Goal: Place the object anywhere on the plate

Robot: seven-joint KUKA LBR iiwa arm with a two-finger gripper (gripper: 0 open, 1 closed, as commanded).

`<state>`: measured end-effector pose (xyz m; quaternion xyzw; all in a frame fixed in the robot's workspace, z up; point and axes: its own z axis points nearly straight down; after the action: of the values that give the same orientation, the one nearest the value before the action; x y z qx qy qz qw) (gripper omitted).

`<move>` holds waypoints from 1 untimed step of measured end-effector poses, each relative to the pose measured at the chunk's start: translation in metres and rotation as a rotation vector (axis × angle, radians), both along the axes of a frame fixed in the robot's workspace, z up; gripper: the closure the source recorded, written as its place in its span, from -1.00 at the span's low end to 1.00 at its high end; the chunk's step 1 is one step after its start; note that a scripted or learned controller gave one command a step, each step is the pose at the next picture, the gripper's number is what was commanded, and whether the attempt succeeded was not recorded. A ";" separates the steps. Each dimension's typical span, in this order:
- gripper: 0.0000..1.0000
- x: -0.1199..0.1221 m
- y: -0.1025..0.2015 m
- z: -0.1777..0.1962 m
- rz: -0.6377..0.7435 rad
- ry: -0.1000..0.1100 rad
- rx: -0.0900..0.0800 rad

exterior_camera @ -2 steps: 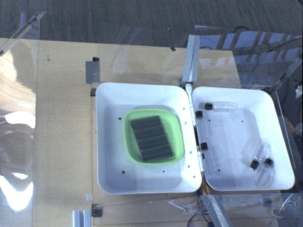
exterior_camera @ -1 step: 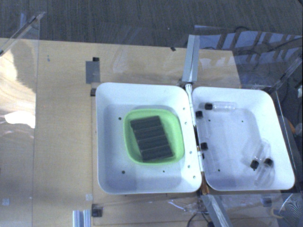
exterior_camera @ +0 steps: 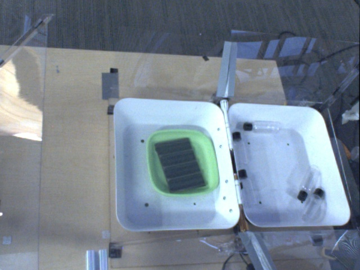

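From where I stand, a dark shape point(exterior_camera: 350, 120) with a pale patch sits at the far right edge; I cannot tell whether it belongs to the arm.

My pale wooden desk point(exterior_camera: 62, 151) catches bright glare along its left edge, and dark ribbed carpet point(exterior_camera: 140, 10) runs beyond its far edge.

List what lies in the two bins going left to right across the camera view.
Left bin → green plate with a dark ribbed block on it → right bin → clear tube near its far wall → two clear tubes with dark caps.
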<state>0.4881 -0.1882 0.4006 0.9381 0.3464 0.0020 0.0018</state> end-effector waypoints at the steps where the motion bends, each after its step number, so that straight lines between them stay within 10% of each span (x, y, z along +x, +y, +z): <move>1: -1.00 0.001 -0.009 0.036 -0.137 -0.007 -0.003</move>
<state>0.4889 -0.1968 0.4362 0.9596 0.2812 0.0047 0.0048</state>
